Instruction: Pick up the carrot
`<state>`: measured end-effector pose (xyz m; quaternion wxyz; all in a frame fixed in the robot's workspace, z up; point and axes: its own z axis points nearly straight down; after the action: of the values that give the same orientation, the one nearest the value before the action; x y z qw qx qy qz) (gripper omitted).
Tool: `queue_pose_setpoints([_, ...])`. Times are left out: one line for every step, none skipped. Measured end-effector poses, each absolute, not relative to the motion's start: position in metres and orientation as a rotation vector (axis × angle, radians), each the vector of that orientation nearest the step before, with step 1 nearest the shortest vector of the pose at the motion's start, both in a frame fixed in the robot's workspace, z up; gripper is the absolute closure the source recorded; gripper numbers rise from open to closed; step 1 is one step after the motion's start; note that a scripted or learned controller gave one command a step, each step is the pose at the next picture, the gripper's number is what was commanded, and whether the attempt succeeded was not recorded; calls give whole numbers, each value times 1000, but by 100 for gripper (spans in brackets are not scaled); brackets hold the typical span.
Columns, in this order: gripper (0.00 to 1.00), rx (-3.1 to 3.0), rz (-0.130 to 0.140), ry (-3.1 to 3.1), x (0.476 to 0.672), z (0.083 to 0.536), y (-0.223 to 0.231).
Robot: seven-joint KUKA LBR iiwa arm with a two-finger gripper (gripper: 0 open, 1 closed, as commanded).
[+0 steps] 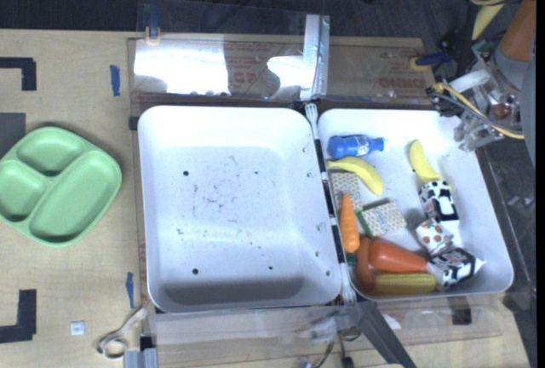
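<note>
The carrot (pixel 348 224) is a slim orange stick lying lengthwise along the left wall of the right bin (pixel 496 232), beside a speckled sponge-like block (pixel 382 217). Its lower end touches a thicker red-orange vegetable (pixel 393 256). My gripper (pixel 471 121) hangs over the far right corner of that bin, at the end of the grey arm with cables around it. It is well away from the carrot, up and to the right, with nothing visibly in it.
The right bin also holds a blue bottle (pixel 355 145), two bananas (pixel 357 173) (pixel 420 161), a yellow corn cob (pixel 400 282) and black-and-white toys (pixel 438 199). The left bin (pixel 230 196) lies beside it. A green divided plate (pixel 56 185) sits on the bench at the far left.
</note>
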<state>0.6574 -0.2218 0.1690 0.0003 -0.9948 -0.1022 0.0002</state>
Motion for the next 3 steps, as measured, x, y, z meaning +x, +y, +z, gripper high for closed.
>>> queue_pose_setpoints([100, -3097, 5, -510, 619, 147, -221])
queue_pose_setpoints([100, -3096, 5, -513, 620, 157, -220])
queue_pose_setpoints([100, -3095, 5, -515, 621, 167, -219])
